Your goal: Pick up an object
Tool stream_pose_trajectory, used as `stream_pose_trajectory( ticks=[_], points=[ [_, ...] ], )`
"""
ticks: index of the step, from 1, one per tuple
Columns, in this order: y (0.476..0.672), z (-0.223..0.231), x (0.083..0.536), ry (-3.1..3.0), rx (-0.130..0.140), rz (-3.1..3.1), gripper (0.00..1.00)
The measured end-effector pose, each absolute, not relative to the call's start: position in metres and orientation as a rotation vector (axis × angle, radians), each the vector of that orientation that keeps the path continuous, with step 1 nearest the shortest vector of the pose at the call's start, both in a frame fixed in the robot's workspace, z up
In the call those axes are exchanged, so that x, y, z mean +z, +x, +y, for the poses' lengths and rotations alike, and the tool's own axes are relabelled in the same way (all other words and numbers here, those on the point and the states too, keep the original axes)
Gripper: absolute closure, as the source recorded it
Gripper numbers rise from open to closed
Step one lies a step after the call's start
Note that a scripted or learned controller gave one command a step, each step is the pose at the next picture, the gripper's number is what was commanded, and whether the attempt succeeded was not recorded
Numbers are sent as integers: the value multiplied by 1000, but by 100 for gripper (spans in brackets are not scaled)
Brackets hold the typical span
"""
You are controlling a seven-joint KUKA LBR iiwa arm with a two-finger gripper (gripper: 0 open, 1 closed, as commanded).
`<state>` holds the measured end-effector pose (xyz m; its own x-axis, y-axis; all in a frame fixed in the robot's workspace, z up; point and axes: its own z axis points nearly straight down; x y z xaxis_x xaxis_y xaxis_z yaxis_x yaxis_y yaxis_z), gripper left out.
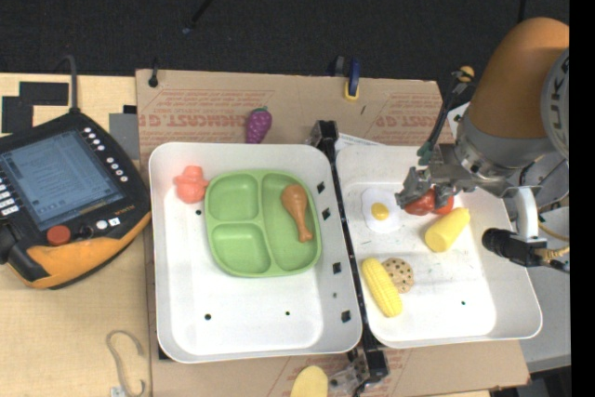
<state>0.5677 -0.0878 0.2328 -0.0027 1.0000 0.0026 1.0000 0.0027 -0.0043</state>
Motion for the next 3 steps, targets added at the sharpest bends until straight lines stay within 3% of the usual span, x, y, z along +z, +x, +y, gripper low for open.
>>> stream_pose_trajectory(
  ticks=[1, 3],
  points=[
    [553, -39, 240, -2214, 1, -2222, 100],
    [504, 57, 225, -2215, 5, -2220, 100]
  ],
)
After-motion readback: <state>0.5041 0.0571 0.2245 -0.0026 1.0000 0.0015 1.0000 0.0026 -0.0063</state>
